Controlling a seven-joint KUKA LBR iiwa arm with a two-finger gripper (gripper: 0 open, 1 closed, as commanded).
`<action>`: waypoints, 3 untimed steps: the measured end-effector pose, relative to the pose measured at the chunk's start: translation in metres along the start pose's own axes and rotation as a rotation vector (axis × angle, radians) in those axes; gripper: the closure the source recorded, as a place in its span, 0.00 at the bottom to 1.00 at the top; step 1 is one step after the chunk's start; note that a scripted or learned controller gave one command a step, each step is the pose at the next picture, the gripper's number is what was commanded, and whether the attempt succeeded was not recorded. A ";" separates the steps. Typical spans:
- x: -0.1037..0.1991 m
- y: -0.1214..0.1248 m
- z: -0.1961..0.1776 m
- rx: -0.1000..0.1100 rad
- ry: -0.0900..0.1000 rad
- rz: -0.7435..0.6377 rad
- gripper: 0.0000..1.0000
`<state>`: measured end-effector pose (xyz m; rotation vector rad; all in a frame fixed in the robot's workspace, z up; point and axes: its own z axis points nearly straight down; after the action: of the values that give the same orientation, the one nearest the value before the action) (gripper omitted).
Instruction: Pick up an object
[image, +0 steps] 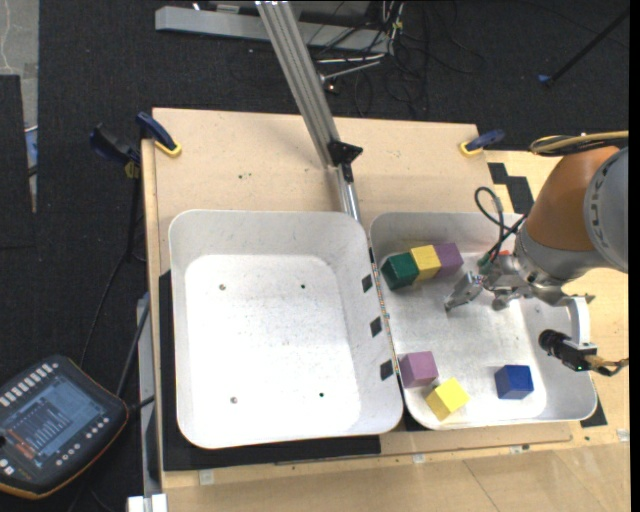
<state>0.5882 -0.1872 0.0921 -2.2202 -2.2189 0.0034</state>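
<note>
Camera view: fingers (462, 296) over open right bin (570, 405) floor

The right bin (560, 405) holds 6 blocks: 3 touching in a row (422, 263) at its rear left, 2 (432, 383) near its front left, 1 (513, 381) at its front right. The left bin (190, 240) adjoins it.

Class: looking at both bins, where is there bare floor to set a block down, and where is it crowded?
The left bin offers bare floor wall to wall. In the right bin, three blocks crowd the far end, three more the near end; the gripper hangs over the strip between.
</note>
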 end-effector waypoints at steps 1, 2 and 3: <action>0.000 0.002 -0.014 -0.006 -0.001 0.000 1.00; 0.000 0.004 -0.057 -0.009 -0.002 -0.002 1.00; 0.008 -0.001 -0.113 -0.010 -0.002 -0.004 1.00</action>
<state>0.5879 -0.1792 0.2047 -2.2225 -2.2290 -0.0049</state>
